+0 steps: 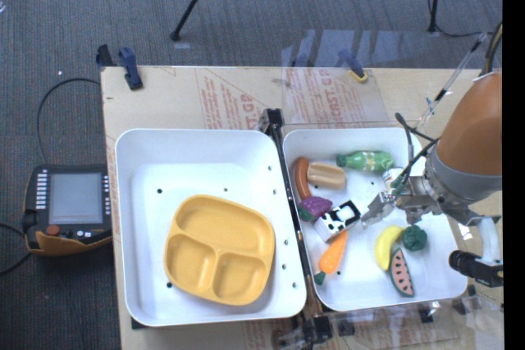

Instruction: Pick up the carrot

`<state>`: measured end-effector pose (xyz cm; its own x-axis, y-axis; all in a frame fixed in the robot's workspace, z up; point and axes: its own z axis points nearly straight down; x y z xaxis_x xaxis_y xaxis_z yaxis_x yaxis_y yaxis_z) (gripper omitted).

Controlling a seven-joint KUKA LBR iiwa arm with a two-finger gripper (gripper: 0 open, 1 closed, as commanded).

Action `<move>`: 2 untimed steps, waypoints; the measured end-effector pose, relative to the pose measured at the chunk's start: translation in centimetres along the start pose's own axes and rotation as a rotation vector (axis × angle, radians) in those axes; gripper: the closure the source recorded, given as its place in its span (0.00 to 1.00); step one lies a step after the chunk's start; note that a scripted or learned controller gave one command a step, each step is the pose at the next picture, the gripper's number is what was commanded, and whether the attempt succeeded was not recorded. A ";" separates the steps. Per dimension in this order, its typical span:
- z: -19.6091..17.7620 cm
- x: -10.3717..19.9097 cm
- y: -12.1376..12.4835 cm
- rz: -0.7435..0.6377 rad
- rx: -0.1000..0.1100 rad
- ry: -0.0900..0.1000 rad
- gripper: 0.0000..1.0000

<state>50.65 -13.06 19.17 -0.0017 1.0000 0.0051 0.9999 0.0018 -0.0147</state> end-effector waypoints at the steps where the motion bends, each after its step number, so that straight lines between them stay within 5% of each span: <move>1: 10.9 4.7 -3.1 0.275 -0.001 0.001 0.00; 2: 10.4 4.5 -3.3 0.289 0.013 0.005 1.00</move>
